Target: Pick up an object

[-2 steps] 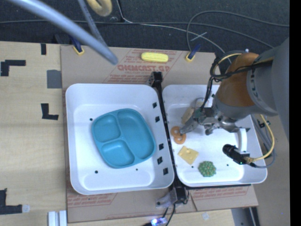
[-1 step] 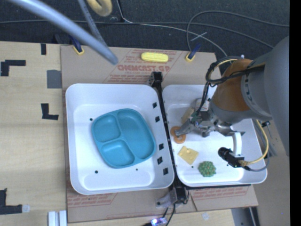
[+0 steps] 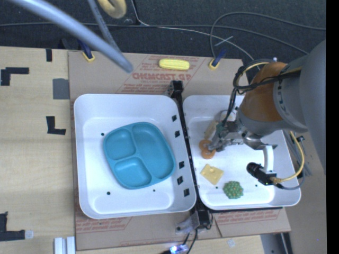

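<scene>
Nearest the camera, a green broccoli toy (image 3: 233,189) and a yellow cheese wedge (image 3: 212,173) lie in the right bin (image 3: 283,197). Above them, the hand (image 3: 216,143) sits over an orange piece (image 3: 207,151); its grip cannot be told. Likely light, stiff plastic, best pinched across its middle.

The pincer (image 3: 216,141) is too small and blurred to resolve. The arm (image 3: 296,97) hides part of the right bin (image 3: 241,201) and runs off the right edge.

Blue plate (image 3: 139,155), white bins (image 3: 85,142), yellow cheese (image 3: 212,173), green broccoli (image 3: 233,189)
</scene>
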